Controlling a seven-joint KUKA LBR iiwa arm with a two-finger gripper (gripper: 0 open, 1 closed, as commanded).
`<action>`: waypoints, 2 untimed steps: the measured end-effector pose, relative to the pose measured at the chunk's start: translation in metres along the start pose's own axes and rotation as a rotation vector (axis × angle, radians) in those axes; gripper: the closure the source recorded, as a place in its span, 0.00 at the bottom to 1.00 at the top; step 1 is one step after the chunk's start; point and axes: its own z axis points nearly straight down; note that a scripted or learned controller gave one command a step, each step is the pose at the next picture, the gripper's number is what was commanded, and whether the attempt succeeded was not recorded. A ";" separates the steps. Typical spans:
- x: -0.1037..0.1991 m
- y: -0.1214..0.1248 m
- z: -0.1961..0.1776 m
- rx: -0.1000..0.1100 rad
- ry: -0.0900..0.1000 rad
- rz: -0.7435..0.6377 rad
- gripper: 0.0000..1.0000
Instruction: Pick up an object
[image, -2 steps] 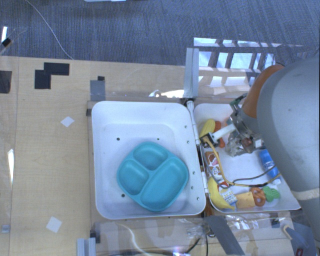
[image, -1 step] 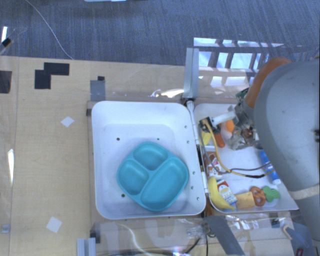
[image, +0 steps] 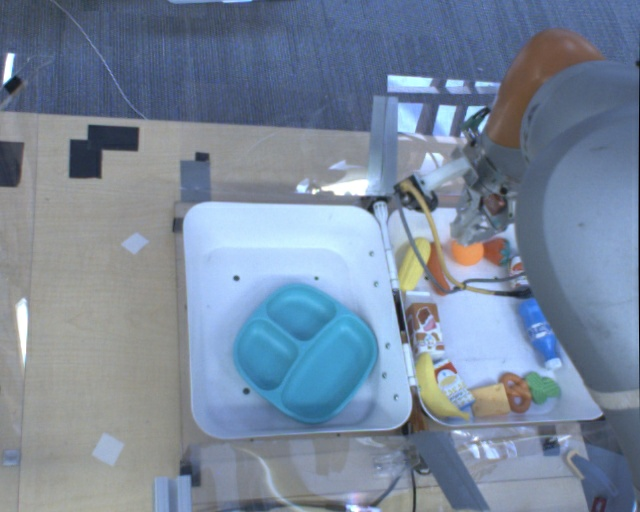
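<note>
End effector (image: 478, 222), grip state unclear, hovers just above orange ball (image: 466, 252).

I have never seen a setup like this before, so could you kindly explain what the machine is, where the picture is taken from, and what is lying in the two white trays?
This is one picture from a camera fixed above a workbench, looking down at a slant. The big grey shape with an orange band on the right is a robot arm reaching in. At its end is a two-finger gripper, hanging over the far part of the right bin. Whether it holds anything cannot be told from here.

The left bin contains a teal divided plate. The right bin holds small toy-like items: an orange ball just under the gripper, a yellow piece, a banana at the near edge, a blue tube, a small printed packet, and something pretzel-like beside a green piece. The arm is meant to pick up one of them.
</note>
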 end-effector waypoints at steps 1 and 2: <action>0.000 0.000 0.001 0.000 -0.001 0.000 0.00; -0.035 0.068 -0.065 -0.001 -0.001 0.094 0.00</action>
